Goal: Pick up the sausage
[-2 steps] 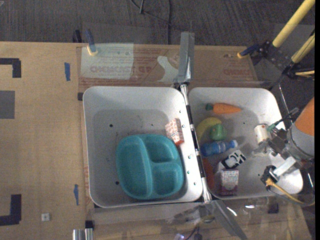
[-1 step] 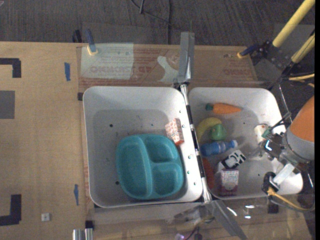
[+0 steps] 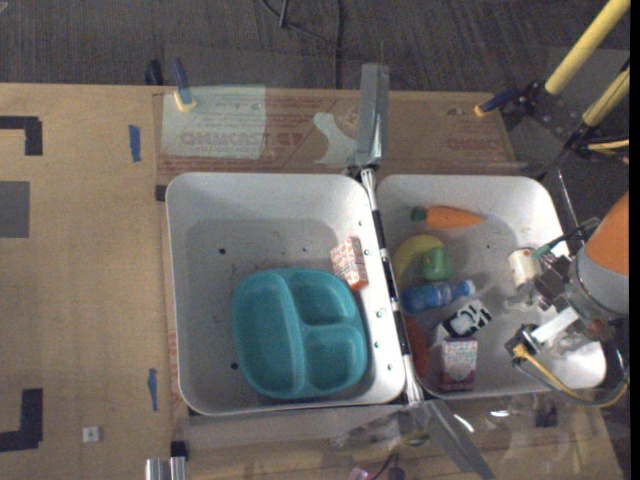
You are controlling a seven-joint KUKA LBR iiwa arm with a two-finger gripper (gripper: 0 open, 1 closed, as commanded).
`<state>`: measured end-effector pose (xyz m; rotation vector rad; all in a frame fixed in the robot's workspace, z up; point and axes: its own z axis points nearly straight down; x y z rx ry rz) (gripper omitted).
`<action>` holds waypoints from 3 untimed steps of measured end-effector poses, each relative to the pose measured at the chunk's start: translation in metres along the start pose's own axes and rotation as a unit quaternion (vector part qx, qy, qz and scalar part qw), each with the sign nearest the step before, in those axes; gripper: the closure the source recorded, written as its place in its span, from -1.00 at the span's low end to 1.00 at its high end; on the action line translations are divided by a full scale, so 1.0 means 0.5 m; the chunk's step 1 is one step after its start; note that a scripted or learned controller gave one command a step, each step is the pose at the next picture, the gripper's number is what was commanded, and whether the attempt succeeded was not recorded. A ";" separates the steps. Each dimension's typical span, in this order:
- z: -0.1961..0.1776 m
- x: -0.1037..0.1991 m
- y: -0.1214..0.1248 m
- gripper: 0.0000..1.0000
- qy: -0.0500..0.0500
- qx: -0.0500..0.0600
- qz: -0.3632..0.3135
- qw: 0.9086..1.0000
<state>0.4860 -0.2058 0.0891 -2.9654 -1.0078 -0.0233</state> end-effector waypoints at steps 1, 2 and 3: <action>-0.001 -0.002 0.005 -1.00 0.001 0.004 -0.003 1.000; 0.004 0.123 0.093 -1.00 -0.002 0.005 -0.016 1.000; -0.028 0.153 0.135 -1.00 -0.009 -0.003 0.178 0.984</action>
